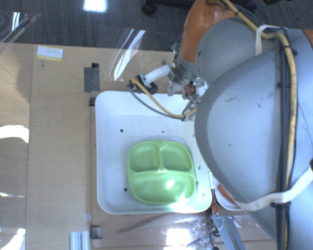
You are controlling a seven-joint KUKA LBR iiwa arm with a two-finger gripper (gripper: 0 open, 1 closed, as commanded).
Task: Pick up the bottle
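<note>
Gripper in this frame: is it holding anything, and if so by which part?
Cannot be told: the grey arm covers the right bin, hiding any hold. The green divided plate lies untouched in the left bin.

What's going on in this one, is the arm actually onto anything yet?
Nothing is visibly held. The grey arm reaches in from the right and looms over the right side of the view, covering most of what lies beneath it. In the left white bin sits a green divided plate, untouched. I can't pick out a bottle here, so the pick looks not yet done.
</note>
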